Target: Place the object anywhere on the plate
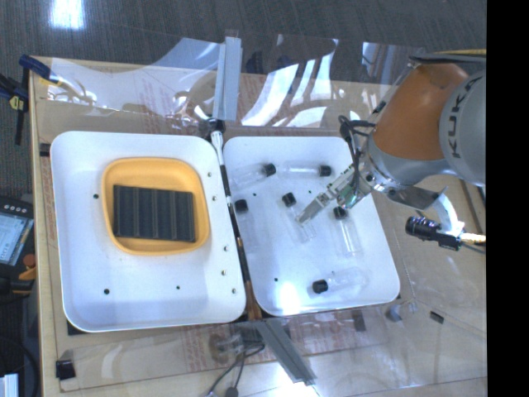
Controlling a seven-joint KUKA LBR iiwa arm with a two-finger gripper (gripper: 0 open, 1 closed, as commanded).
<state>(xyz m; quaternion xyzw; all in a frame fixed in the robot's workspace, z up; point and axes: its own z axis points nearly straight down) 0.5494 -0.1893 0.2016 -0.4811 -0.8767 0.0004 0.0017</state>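
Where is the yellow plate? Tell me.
The yellow plate lies in the left bin, toward its upper middle, with a dark ribbed rectangle on it.

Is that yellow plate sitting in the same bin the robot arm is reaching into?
No, the yellow plate lies in the left bin; the gripper is over the right bin.

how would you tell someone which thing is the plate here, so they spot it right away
Look at the left white bin of the two side by side. The plate lies in its upper middle: a rounded yellow-orange rectangle with a dark ribbed panel at its centre. The small clear, black-capped vials are scattered in the right bin.
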